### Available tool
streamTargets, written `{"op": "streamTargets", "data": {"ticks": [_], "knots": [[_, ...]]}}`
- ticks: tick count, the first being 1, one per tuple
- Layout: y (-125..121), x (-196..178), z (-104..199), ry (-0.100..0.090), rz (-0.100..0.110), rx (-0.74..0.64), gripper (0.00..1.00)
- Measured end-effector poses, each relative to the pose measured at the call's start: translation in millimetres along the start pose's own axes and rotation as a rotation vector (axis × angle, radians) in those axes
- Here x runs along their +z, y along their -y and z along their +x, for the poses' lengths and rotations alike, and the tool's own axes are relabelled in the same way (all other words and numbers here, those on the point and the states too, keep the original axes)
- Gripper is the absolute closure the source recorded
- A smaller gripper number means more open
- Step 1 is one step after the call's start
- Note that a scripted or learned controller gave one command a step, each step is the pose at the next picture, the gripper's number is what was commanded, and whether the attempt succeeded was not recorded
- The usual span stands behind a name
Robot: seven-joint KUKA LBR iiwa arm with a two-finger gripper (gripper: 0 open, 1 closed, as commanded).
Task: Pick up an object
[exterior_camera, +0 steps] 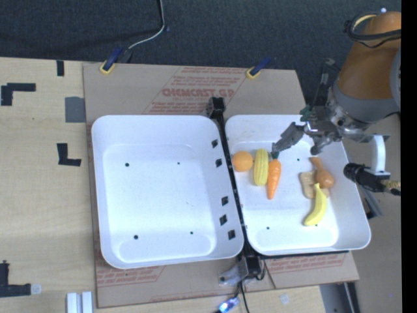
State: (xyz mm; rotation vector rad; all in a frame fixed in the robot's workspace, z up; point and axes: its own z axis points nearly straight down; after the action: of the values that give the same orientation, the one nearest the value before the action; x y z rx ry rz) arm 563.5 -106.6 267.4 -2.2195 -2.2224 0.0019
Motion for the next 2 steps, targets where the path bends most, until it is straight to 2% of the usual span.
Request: {"op": "streamTargets", "data": {"ticks": [1, 2], "knots": [[77, 188, -66, -0.002, 0.005, 0.009, 0.0], [47, 182, -37, 0.001, -0.002, 0.0, 0.0]]}}
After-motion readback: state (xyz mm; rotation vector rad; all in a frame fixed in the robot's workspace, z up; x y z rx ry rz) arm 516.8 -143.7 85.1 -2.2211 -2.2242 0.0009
